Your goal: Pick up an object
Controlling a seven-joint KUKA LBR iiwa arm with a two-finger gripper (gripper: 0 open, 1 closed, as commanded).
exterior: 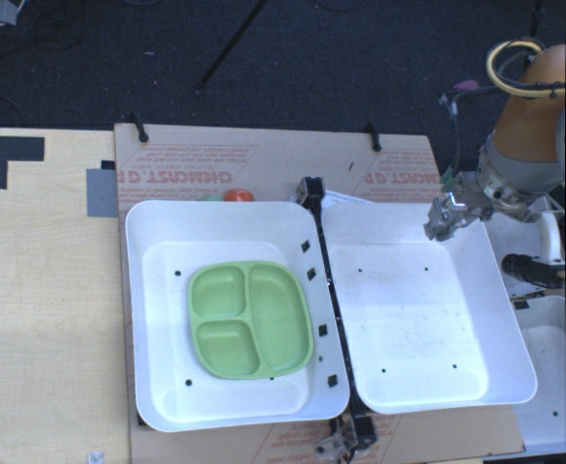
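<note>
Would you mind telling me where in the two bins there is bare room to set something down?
The right bin has bare floor from the center divider to its right wall, except its far corner under the hand. In the left bin, the green tray takes the middle, leaving narrow strips along the walls.

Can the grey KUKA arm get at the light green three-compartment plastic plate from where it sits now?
Probably yes. The light green three-compartment plastic plate lies flat and uncovered in the left white bin. The gripper hovers at the right white bin's far corner, so it must cross the black clips between the bins.
</note>
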